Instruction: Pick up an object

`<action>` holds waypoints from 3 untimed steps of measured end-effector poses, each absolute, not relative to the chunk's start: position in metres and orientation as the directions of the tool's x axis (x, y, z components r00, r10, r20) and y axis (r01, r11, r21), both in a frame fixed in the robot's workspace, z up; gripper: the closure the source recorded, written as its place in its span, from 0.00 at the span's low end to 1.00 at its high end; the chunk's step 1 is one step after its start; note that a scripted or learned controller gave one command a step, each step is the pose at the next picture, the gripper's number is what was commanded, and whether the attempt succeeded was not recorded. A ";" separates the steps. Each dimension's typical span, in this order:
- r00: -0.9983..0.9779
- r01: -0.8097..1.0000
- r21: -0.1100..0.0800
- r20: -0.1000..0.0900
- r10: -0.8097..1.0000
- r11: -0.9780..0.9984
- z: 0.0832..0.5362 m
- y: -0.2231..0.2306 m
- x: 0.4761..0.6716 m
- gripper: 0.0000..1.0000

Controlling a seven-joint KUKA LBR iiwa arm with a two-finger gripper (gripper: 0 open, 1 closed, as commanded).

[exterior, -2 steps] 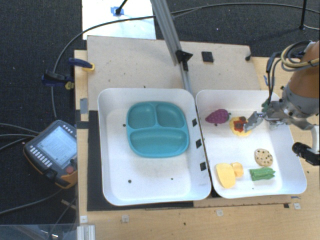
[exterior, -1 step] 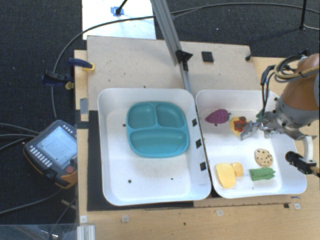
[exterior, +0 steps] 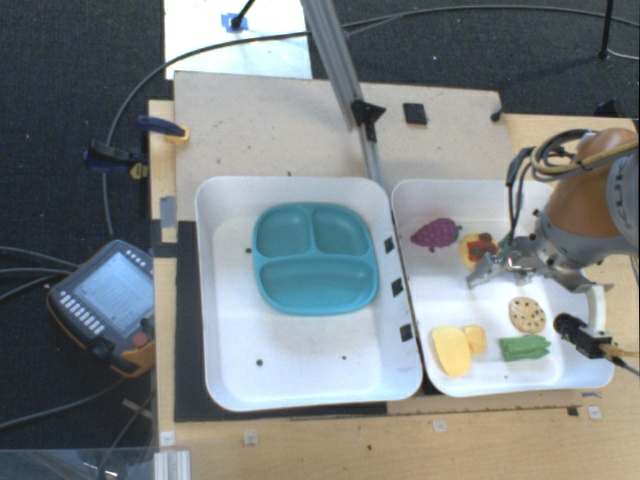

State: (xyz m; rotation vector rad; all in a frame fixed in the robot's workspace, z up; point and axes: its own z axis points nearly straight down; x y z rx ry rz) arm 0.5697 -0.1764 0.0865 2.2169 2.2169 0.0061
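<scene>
The right bin (exterior: pixel 590 373) holds several toy foods. A purple grape bunch (exterior: pixel 436 233) lies at its back left. A yellow, red and brown piece (exterior: pixel 476 249) sits just right of the grapes. Nearer the front are a round cookie (exterior: pixel 527 314), a yellow cheese wedge (exterior: pixel 451 351) with a small yellow bit (exterior: pixel 476 340) beside it, and a green piece (exterior: pixel 524 347). My gripper (exterior: pixel 497 267) hangs low in this bin, just in front of the yellow, red and brown piece and behind the cookie. Nothing is visibly held in it.
The left bin (exterior: pixel 230 368) holds a teal divided plate (exterior: pixel 315 258). A grey pole (exterior: pixel 335 53) slants over the board behind the bins. A pendant (exterior: pixel 105 303) lies off the bench at left. My arm's orange band (exterior: pixel 595 183) stands over the right bin's right side.
</scene>
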 end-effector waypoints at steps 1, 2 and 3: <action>-0.002 1.000 0.016 -0.003 1.000 0.002 0.101 -0.176 0.573 1.00; -0.003 1.000 0.007 -0.003 1.000 0.003 0.152 -0.187 0.576 1.00; -0.005 1.000 0.008 -0.002 1.000 0.005 0.216 -0.183 0.581 1.00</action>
